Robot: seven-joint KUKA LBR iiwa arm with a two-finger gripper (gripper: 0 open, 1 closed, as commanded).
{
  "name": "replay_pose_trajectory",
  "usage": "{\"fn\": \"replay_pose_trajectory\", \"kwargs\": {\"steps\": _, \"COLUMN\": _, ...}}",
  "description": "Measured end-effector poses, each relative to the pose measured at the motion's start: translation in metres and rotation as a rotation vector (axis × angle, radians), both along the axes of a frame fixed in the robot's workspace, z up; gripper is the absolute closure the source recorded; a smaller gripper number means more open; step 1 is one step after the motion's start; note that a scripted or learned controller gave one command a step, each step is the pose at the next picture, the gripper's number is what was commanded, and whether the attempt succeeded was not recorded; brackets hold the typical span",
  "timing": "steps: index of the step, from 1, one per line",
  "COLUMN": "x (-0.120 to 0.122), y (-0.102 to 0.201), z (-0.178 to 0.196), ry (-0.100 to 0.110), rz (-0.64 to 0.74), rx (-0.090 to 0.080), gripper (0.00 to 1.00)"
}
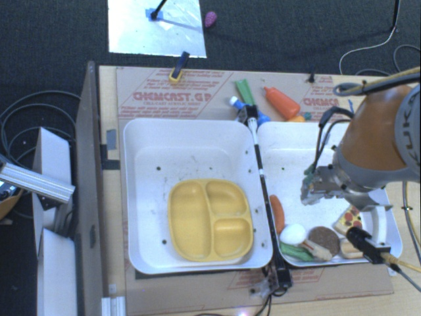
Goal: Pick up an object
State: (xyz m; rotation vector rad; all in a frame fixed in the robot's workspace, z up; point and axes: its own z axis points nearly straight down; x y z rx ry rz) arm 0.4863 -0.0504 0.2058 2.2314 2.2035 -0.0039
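Toy food cluster at right bin's [289, 140] near edge — white egg [293, 233], brown patty [323, 239], orange sausage [277, 212]. Likely light, stiff plastic; egg slippery, pinch across middle. Hand [314, 188] hovers above — whether open or closed, cannot tell.

Dark carpet floor [52, 38] around a bench [197, 91], cables [26, 120] trailing.

right bin [289, 143] rear bare, toy food [309, 241] crowding front
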Motion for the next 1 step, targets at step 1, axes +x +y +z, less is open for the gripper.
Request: {"fn": "replay_pose_trajectory", "kwargs": {"steps": 1, "x": 0.0121, "y": 0.0842, "z": -0.0227, "ry": 0.003, "rz": 0.023, "rx": 0.008, "gripper": 1.0}}
